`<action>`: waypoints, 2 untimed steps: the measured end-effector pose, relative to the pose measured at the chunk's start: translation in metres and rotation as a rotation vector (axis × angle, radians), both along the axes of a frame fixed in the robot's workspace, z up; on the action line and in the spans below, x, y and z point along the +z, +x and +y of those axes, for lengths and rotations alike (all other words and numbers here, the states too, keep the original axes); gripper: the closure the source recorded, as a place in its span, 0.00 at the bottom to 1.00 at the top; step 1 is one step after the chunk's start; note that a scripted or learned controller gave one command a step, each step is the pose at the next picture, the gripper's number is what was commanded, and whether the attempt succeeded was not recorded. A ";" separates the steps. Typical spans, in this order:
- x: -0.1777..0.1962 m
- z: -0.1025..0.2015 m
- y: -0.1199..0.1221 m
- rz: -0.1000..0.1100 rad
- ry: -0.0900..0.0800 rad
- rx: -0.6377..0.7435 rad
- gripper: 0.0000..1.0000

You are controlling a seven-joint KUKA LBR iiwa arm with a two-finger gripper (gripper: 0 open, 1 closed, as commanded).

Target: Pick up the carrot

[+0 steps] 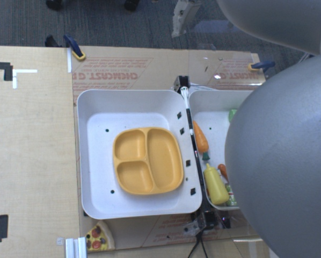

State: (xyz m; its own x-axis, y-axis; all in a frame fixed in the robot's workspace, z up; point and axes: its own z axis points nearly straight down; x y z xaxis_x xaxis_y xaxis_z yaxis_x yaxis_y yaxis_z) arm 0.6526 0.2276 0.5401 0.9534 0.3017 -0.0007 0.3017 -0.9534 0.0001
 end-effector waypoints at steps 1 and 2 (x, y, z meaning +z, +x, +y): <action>-0.059 -0.030 -0.004 0.003 -0.002 -0.110 0.00; -0.051 -0.033 -0.003 0.004 -0.003 -0.117 1.00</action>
